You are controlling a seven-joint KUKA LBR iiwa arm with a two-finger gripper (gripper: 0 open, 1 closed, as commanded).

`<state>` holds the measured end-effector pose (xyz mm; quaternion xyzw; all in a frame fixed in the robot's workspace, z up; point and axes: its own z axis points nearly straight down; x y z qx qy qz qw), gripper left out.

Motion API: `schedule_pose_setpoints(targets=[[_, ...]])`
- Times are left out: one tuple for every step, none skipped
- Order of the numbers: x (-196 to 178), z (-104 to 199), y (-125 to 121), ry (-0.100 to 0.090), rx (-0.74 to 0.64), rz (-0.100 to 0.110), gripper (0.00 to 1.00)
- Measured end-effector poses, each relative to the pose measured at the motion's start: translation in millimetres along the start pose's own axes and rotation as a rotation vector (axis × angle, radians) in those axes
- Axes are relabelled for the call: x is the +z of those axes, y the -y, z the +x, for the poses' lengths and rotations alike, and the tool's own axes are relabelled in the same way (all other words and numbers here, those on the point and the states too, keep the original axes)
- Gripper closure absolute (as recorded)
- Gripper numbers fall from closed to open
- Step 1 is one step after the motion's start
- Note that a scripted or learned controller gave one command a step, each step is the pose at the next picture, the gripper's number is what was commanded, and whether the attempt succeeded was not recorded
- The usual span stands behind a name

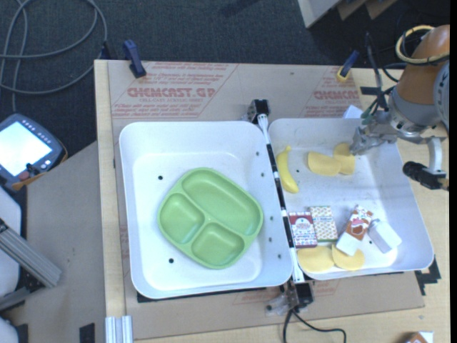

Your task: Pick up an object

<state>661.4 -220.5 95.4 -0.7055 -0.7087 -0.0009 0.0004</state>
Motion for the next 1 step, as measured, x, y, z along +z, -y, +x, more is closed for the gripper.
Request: schedule_pose_setpoints(targets=[[-77.3, 54.7, 3.8, 0.003, 0.003, -0.003, 1.0]])
